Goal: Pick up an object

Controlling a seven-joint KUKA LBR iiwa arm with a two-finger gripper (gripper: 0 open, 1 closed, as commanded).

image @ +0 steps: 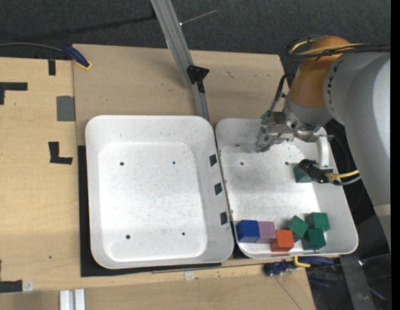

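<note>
The candidate objects are lying in the right bin (233,134), grouped along its near edge: a blue block (248,230), a lilac block (266,230) touching it, an orange block (284,239) just in front, and three green blocks (308,229) clustered toward the near right corner. A further green piece (303,174) is sitting apart, near the bin's right wall, partly covered by a black fitting on the arm.

The gripper (267,136) is hanging over the far part of the right bin, well apart from the block group, with bare bin floor beneath it. Nothing is showing between its fingers. Whether they are spread or closed cannot be told from this angle.

The step in hand is judged to be the approach phase: no object is being held, and the tool is not positioned over any target.

The next move is calling for travel toward the near edge of the bin, then a descent onto one block. The blue block, at the end of the row, is probably offering the clearest finger access; the tightly packed green blocks are likely to obstruct it.

The left bin (97,134) is lying alongside, touching the right bin.
</note>
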